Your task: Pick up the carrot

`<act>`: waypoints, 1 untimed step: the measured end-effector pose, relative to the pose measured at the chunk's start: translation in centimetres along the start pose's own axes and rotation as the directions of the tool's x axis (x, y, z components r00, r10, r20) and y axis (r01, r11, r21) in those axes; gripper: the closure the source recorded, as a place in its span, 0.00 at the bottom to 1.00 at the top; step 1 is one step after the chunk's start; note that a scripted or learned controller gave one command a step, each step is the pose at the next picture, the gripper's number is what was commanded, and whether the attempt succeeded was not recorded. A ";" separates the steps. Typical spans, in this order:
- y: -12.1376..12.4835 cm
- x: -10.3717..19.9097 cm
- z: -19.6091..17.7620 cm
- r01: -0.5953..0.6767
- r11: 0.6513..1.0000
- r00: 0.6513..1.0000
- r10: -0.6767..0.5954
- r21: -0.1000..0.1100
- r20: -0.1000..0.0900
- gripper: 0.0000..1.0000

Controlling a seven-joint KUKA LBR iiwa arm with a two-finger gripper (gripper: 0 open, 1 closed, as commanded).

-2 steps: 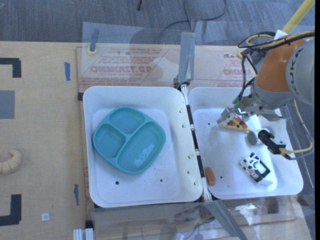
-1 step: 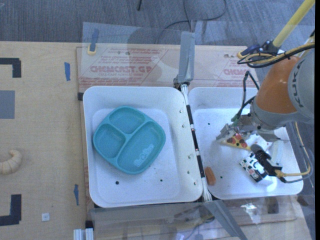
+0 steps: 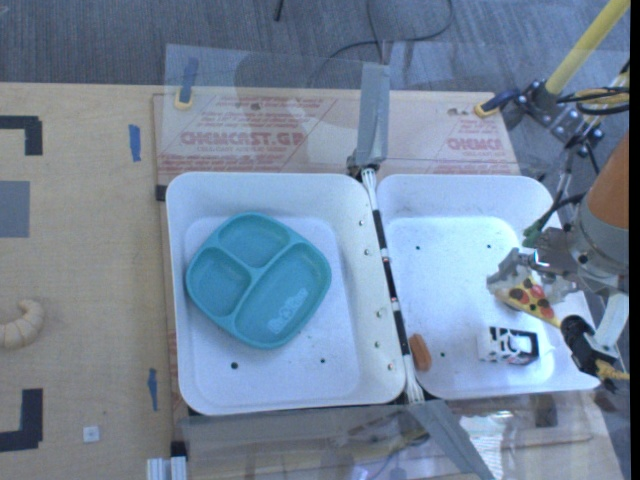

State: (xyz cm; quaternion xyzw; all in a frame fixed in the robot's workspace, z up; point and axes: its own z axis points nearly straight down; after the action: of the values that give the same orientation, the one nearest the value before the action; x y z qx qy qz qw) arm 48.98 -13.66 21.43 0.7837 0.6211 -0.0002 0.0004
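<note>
A: Where's the carrot [image 3: 420, 352]?

B: Low in the right bin [image 3: 450, 208], a stubby orange piece pressed against the left wall by the divider. The gripper [image 3: 533, 273] sits well apart, over a pizza slice toy [image 3: 529, 297]; whether its claw is wide or narrow, I can't tell.

A: Risks?

B: Fingers could strike that wall, or nudge the smooth, rounded carrot so it rolls. It might grab the flat pizza or the black-and-white block [image 3: 512, 344] instead. The teal plate [image 3: 258, 280], glossy and three-sectioned, lies in the left bin
</note>
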 end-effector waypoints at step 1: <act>0.3 -5.4 -11.0 -0.215 0.977 0.977 0.215 0.000 0.001 1.00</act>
State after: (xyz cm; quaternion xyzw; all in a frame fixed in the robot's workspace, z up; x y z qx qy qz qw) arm 48.02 -19.01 32.40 0.8462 0.5328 -0.0005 0.0004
